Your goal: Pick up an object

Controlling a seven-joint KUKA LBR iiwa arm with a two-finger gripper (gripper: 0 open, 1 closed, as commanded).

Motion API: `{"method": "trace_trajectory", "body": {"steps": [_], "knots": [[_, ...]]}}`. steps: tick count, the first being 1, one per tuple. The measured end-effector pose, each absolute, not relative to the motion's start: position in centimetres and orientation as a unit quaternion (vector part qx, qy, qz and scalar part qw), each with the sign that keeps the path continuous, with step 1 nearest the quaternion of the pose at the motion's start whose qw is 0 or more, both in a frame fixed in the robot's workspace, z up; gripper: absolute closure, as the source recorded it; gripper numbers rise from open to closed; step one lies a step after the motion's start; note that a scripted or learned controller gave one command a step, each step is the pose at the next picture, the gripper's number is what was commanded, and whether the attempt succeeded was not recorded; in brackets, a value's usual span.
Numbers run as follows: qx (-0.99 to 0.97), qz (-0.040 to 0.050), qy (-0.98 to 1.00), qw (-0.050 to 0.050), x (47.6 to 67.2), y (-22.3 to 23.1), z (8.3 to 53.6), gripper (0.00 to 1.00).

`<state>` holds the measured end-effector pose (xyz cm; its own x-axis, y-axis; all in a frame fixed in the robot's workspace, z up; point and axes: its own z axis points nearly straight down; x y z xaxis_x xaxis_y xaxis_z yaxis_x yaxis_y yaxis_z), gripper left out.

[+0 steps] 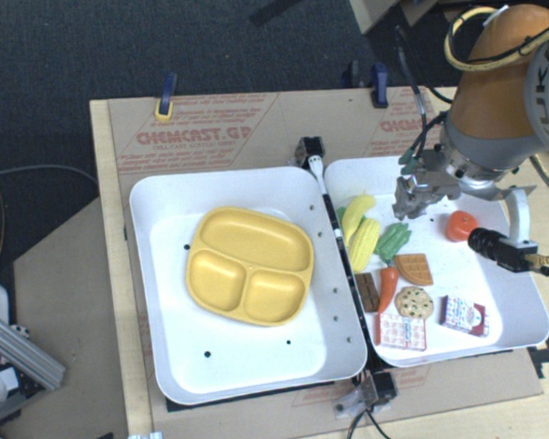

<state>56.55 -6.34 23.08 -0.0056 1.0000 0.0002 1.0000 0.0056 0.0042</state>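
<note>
My gripper (412,200) hangs over the upper part of the right bin (525,323), just above and behind a green pickle (393,241). Left of it lie a yellow banana (356,212) and a corn cob (363,243). To its right sits an orange-red tomato (460,225). Nearer the front lie a carrot (388,288), a brown waffle cracker (414,269), a round cookie (413,302), a dark chocolate bar (368,292) and two red-and-white packets (400,331) (464,315). I see nothing held in the gripper.
A yellow divided plate (250,264) lies in the left bin (171,343). A black cable part (502,249) of the arm reaches over the right bin's right side. Clamps stand at the bench's back edge.
</note>
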Motion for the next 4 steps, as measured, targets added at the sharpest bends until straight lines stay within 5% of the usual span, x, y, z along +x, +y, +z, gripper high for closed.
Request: {"method": "trace_trajectory", "body": {"steps": [3, 4], "knots": [[0.706, 0.0013, 0.708, 0.001, 62.4, 4.8, 23.5, 1.00], [0.708, -0.0014, 0.707, -0.001, 61.5, 4.1, 22.9, 1.00]]}}
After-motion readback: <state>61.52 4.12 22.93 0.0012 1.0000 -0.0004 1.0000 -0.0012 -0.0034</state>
